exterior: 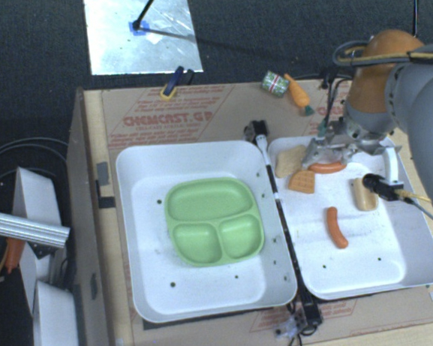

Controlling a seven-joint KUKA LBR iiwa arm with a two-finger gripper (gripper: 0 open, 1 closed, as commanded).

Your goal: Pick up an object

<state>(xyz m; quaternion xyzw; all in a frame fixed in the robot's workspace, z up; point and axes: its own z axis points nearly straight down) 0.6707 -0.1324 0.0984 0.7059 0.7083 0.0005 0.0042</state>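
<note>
The claw [327,149] hangs low over the far end of the right bin [375,267], right above an orange sausage [327,168]; I cannot tell how it is set. The grey arm [413,91] bends in from the right. Nearby lie two crackers [302,181], another sausage [336,227] and a tan piece [364,193]; a green tray [211,220] sits in the left bin [151,287].
</note>
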